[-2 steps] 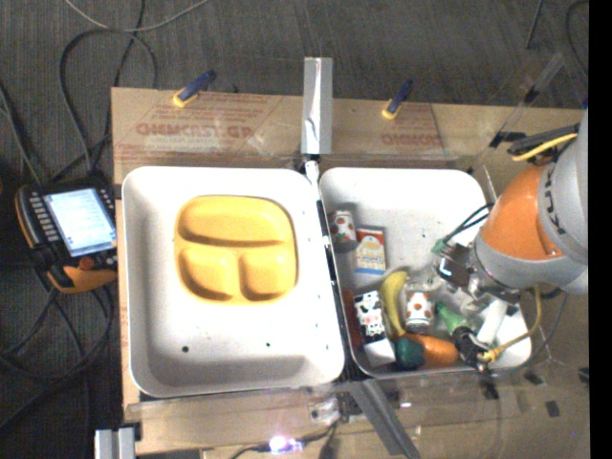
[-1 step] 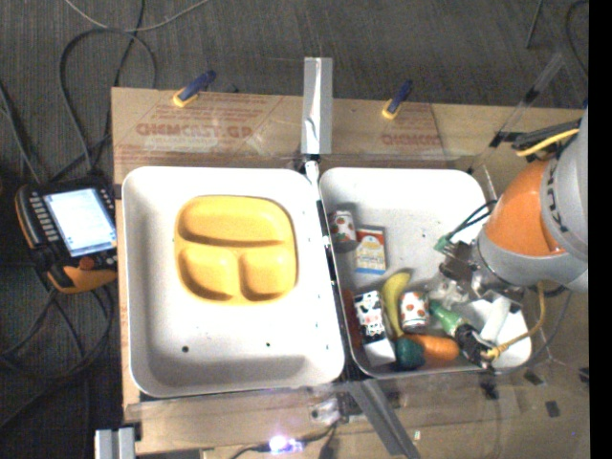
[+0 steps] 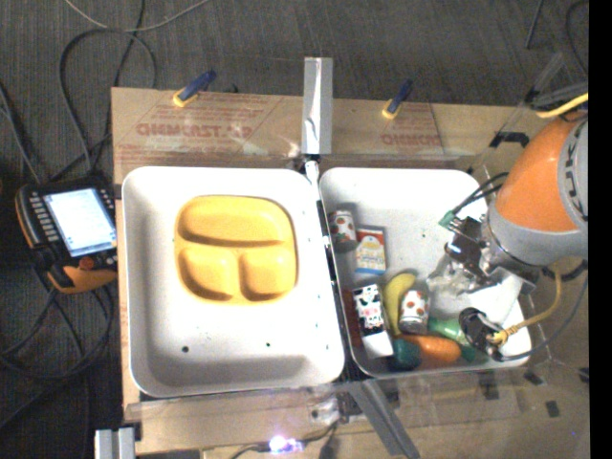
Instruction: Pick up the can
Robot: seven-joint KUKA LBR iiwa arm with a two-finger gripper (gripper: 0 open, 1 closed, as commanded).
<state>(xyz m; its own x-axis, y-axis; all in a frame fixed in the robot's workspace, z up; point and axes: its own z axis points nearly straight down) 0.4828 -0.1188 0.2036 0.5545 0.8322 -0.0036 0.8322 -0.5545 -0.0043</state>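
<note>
The can [image 3: 413, 310] stands in the right bin [image 3: 421, 185] beside a banana [image 3: 397, 295]. The gripper [image 3: 457, 273] hovers just right of it; whether its fingers are apart is unclear.

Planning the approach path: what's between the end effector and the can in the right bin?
In the camera view, the end effector sits right of the can beside the banana. Bare white bin floor separates them; nothing stands between.

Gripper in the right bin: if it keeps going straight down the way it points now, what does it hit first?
Likely bare floor of the right bin, judging by where the gripper hangs. The can lies to its left, beside the banana. Depth is unclear from this slanted view.
</note>
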